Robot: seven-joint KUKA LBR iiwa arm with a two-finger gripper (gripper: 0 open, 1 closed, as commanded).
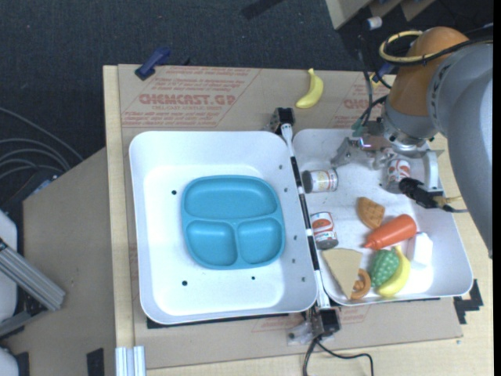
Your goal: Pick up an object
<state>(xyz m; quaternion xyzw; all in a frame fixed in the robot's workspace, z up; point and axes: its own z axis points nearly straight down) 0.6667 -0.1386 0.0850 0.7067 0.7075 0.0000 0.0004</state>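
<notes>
My gripper (389, 157) is low over the far end of the right bin (450, 276), below the arm's orange band. A small red and white thing (401, 169) lies right at the gripper; whether it is gripped cannot be made out. The same bin holds a silver can (320, 181) on its side by the left wall. In front of it are a red-labelled can (323, 228), a brown toy piece (370, 211) and an orange carrot (391, 231). At the near end lie a green vegetable (383, 265), a yellow banana (401, 278), a white block (423, 249) and a tan wedge (340, 263).
The left bin (156, 178) holds a blue divided plate (232, 219). A second yellow banana (311, 91) lies on the cardboard behind the bins, and a blue object (153, 63) sits at the bench's far left corner. Cables hang near the arm at the top right.
</notes>
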